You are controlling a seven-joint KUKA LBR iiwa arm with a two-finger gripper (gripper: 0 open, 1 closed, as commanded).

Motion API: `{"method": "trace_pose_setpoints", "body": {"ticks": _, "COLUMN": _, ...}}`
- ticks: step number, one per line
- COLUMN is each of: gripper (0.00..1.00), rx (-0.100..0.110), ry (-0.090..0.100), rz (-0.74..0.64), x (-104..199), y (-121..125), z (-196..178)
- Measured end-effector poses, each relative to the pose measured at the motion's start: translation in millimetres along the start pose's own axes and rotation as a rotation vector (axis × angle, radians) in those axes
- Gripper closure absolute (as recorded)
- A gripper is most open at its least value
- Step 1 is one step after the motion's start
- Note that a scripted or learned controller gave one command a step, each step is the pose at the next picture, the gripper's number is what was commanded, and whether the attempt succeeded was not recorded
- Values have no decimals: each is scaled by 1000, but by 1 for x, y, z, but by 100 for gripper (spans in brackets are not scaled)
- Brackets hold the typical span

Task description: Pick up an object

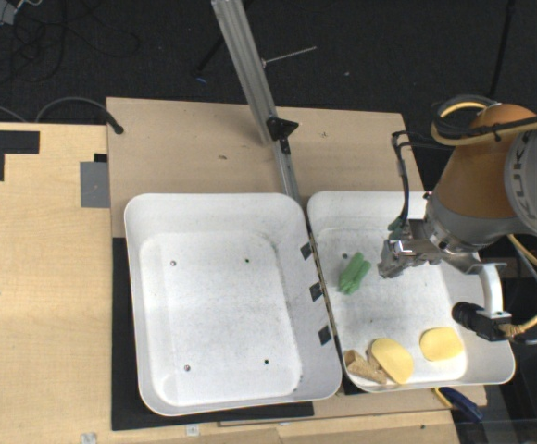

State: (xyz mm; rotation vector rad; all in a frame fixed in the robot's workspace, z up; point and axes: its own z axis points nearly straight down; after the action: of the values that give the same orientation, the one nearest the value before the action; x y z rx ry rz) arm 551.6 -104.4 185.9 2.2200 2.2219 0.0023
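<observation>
While the claw (391,259) hovers beside it, fingers' state unclear, the green block (353,273) lies tilted.

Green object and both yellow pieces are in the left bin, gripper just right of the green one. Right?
Not quite. The camera view shows the green object and both yellow pieces in the right bin, not the left bin. The gripper is indeed just right of the green object.

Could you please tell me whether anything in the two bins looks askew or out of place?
Nothing stands out: the green oblong object lies tilted mid-bin in the right white bin, and two yellow rounded objects sit at its near edge beside a tan piece.
</observation>
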Motion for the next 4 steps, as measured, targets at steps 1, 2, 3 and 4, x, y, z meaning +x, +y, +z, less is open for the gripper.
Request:
{"method": "trace_pose_setpoints", "body": {"ticks": 1, "gripper": 100, "rx": -3, "ry": -1, "rz": 0, "x": -3, "y": 2, "z": -63}}
{"method": "trace_pose_setpoints", "body": {"ticks": 2, "gripper": 100, "rx": -2, "ry": -1, "rz": 0, "x": -4, "y": 3, "z": -116}}
{"method": "trace_pose_setpoints", "body": {"ticks": 3, "gripper": 100, "rx": 7, "ry": 2, "rz": -4, "x": 54, "y": -4, "z": -94}}
{"method": "trace_pose_setpoints", "body": {"ticks": 4, "gripper": 100, "rx": 6, "ry": 2, "rz": -4, "x": 107, "y": -14, "z": -90}}
